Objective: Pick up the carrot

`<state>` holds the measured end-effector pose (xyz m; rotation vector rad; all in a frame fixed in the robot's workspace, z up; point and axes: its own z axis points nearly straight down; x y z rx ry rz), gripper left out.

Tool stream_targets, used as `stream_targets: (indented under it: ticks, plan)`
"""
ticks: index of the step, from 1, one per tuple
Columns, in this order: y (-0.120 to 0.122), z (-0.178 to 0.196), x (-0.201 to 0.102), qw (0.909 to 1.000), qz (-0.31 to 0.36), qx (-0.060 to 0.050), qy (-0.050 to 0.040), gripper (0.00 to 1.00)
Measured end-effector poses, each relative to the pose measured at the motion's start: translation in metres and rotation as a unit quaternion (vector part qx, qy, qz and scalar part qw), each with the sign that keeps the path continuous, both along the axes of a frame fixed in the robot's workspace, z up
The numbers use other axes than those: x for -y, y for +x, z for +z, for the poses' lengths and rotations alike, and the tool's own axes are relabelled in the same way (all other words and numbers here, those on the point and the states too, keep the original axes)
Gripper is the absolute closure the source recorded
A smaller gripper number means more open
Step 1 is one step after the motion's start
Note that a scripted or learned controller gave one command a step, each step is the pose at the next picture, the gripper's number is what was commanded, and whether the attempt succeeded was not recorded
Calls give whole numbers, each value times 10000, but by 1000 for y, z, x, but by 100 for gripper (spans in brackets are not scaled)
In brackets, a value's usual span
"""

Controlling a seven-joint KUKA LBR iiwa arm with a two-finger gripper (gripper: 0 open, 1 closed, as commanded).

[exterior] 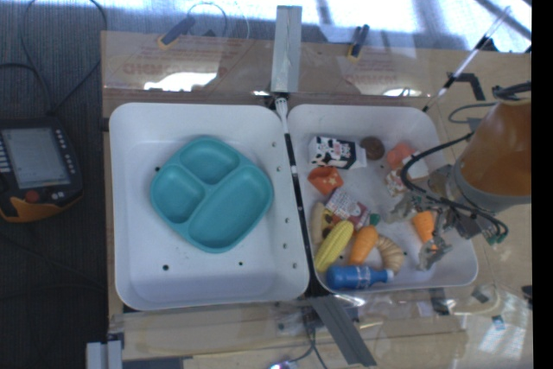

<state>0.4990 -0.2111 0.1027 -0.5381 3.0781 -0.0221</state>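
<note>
A small orange, tapered carrot-like piece (423, 225) lies near the right wall of the right bin (449, 276). My gripper (421, 229) hangs over it, reaching in from the right below the orange wrist band. Its two grey fingers (404, 207) are spread apart, one on each side of the piece, and do not look closed on it. A second orange carrot-shaped toy (365, 244) lies further left, between a yellow corn cob (334, 244) and a tan bread roll (391, 254). I cannot tell which of the two orange pieces is the carrot.
The right bin also holds a cow-patterned carton (333, 152), a red pepper (325, 179), a brown ball (372, 148), a pink-red piece (398, 155), a wrapper (347, 205) and a blue bottle (358, 276). A teal divided plate (212, 193) sits in the left bin (138, 272).
</note>
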Motion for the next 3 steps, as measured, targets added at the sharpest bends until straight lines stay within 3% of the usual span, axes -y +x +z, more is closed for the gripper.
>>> stream_targets:
  ticks: [1, 2, 3]
  plan:
    - [-1, -11, -8, 9973, -729, -46, 41, 0]
    - [2, 1, -8, 9973, -732, 7, 25, 100]
    - [1, 0, -8, 9973, -732, -2, 27, 0]
